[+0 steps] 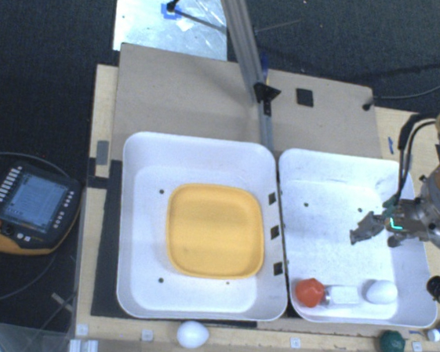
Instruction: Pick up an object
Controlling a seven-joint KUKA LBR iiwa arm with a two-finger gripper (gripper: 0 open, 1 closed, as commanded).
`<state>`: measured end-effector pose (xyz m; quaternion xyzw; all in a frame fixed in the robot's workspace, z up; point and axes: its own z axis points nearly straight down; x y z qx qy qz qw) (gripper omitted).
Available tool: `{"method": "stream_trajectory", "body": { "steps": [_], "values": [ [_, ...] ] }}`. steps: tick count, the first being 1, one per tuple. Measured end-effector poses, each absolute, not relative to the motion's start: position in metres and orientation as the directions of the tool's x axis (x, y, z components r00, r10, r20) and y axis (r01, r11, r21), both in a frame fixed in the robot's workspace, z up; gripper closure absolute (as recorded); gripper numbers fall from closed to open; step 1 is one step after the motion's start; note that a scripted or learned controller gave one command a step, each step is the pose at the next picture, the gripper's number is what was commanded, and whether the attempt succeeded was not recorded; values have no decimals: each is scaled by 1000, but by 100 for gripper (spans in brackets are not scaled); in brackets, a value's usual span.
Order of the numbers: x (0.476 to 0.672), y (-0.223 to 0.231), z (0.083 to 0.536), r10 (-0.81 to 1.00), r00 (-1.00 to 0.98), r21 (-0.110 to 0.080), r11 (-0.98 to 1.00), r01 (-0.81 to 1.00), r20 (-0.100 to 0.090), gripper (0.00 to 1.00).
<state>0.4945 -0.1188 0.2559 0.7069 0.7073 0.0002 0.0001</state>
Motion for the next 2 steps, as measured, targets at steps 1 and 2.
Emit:
{"method": "stream_trajectory", "body": {
  "steps": [1,2],
  "values": [
    [495,-119,256,1000,-1,0,1,1000,0,0],
    [502,-114,201,1000,0,-3,0,1000,0,0]
  ]
}}
